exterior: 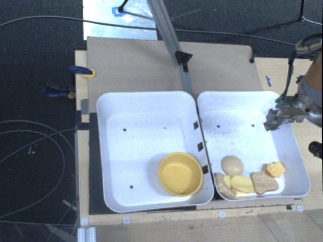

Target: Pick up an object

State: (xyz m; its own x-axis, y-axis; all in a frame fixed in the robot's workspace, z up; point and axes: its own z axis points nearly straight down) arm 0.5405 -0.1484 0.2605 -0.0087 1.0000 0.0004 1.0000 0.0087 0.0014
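Bins sit side by side on the tan bench [151, 64] in front of you: a shallow white plastic left bin [108, 135] and a matching shallow white right bin [237, 105], their inner rims touching along a line marked with small black tabs.

Look in the left bin and you find one round yellow plastic bowl [180, 173], upright, near the front right corner, close to the dividing rim.

Your candidates for picking lie clustered along the front wall of the right bin. You can see a round beige bread-roll-shaped piece [232, 165] at the back of the cluster; just in front of it lies a pale yellow oblong piece [242, 184]. A tan lumpy piece [224, 185] sits at the left end, against the bin's inner wall. A brown toast-shaped slice [264, 182] rests to the right of the yellow piece, touching it, and a small ridged orange-yellow piece [275, 170] lies just beyond the slice.

Your dark two-finger gripper [272, 121] hangs over the right bin's right rim, well apart from the cluster and behind it. Nothing shows between its tips, but it is too small and dark for you to tell whether it is spread or pressed together.

A grey metal pole [166, 24] slants across the bench behind the bins.
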